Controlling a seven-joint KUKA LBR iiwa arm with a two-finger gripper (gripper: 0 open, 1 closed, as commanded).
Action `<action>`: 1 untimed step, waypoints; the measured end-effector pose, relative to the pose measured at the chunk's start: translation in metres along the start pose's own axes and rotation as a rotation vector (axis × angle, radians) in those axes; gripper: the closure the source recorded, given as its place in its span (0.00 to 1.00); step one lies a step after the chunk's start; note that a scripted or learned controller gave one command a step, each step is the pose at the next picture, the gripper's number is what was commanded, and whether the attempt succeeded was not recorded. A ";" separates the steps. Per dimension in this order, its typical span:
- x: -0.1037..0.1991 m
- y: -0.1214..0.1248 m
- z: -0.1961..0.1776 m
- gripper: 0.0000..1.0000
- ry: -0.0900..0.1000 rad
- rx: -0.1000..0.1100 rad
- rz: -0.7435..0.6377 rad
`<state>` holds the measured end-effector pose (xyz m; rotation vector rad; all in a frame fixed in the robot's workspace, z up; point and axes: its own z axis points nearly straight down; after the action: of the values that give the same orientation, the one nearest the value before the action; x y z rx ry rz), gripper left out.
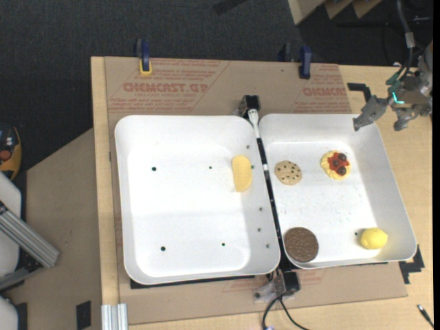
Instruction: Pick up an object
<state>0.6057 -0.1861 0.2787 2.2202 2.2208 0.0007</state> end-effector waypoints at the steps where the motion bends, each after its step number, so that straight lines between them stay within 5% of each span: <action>1: 0.000 0.001 -0.011 1.00 -0.001 -0.004 -0.001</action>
<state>0.6064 -0.1861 0.2899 2.2162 2.2197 0.0030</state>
